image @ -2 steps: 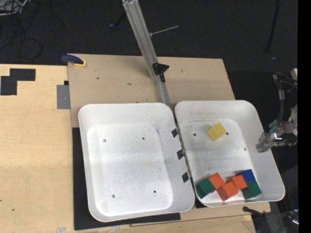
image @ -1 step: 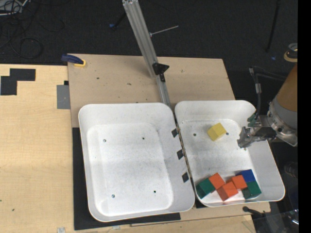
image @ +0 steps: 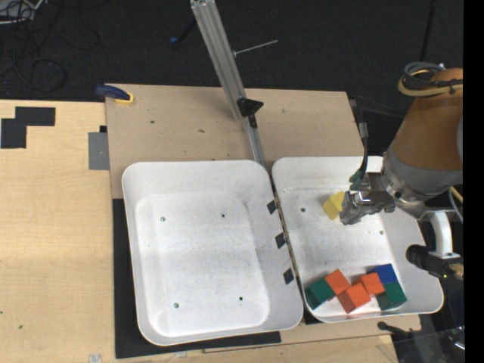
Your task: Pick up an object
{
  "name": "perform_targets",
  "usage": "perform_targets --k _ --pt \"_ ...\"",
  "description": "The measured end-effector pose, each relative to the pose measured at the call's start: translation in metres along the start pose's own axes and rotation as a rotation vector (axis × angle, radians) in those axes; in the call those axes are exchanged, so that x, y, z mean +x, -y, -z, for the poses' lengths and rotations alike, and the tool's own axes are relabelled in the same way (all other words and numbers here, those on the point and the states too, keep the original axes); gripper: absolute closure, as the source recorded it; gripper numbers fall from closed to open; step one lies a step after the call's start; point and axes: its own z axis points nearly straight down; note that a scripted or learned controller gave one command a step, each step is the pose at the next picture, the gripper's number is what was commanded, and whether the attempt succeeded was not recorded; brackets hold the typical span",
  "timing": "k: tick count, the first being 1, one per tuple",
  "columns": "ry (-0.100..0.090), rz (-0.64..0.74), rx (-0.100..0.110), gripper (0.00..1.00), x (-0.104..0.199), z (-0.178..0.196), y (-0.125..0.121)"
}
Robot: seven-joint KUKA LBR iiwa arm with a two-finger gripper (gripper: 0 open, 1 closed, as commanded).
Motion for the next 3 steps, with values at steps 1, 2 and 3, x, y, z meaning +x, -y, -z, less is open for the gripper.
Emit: perform_targets --k 1,2,3 --pt "0.0 0.0 0.002 1.0 0.053 -0.014 0.0" --pt "0.002 -0.001 -0.001 1.0 0.104 -0.007 -0.01" --pt "0.002 -0.001 0.001 1.0 0.159 -0.022 -0.021"
